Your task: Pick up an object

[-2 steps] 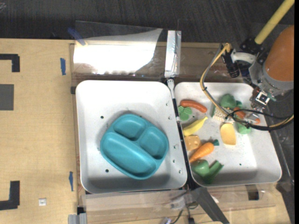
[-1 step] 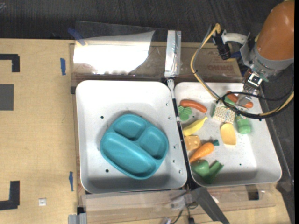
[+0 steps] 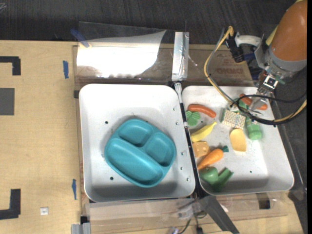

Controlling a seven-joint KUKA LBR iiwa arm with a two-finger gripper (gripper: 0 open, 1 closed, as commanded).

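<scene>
End effector (image 3: 249, 103) low over right bin's (image 3: 273, 177) far corner, just above cracker (image 3: 234, 118) and green piece (image 3: 253, 132); grip state impossible to tell. Carrot (image 3: 211, 156), banana (image 3: 204, 130), hot dog (image 3: 201, 110) scattered nearby. Teal tray (image 3: 140, 151) in left bin (image 3: 92, 130).

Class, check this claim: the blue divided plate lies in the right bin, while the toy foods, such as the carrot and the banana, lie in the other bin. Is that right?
Not quite. The camera view shows the blue divided plate in the left bin, not the right. The rest holds: the carrot and the banana lie in the other bin.
</scene>
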